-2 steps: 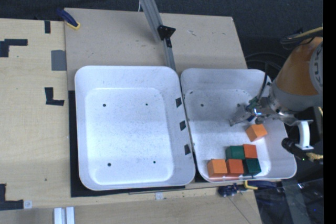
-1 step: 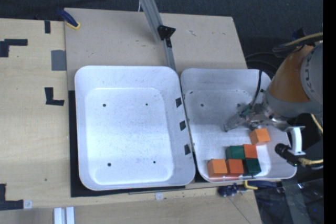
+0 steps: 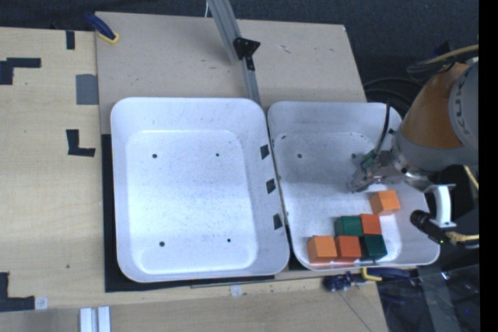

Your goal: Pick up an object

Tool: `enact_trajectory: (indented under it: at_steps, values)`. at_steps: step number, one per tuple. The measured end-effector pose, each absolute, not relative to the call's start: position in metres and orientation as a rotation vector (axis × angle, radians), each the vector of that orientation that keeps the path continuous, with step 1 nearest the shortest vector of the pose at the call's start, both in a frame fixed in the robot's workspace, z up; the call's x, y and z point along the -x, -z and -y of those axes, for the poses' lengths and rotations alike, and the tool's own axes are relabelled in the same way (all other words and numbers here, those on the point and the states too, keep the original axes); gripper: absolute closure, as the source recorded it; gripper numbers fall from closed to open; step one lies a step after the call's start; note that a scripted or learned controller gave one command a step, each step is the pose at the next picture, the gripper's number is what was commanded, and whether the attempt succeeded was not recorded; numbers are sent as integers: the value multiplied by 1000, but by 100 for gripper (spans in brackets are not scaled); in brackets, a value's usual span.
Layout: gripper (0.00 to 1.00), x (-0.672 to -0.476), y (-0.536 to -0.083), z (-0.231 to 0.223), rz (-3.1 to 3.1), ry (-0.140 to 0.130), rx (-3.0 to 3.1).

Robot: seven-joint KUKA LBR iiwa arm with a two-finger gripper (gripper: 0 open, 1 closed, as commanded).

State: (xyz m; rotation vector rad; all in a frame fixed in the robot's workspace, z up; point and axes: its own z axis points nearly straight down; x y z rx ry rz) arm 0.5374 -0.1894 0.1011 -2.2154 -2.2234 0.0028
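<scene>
Several orange and green blocks (image 3: 352, 236) lie just below the metal two-finger gripper (image 3: 366, 173); its grip state I cannot tell.

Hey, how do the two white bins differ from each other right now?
The right bin holds small blocks, orange ones and green ones, bunched near its front edge, with one orange block a little apart; the left bin shows just a few dark dots on its floor. The gripper is down inside the right bin, not the left. The left bin looks wider. Both are shallow, white and speckled, sitting side by side.
</scene>
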Motion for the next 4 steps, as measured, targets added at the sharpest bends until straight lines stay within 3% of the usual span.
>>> enact_trajectory:
  at_steps: [2,4]
  values:
    - [100,-532,-213,187,2227,3,2222]
    - [100,-545,-209,70,2228,-1,2211]
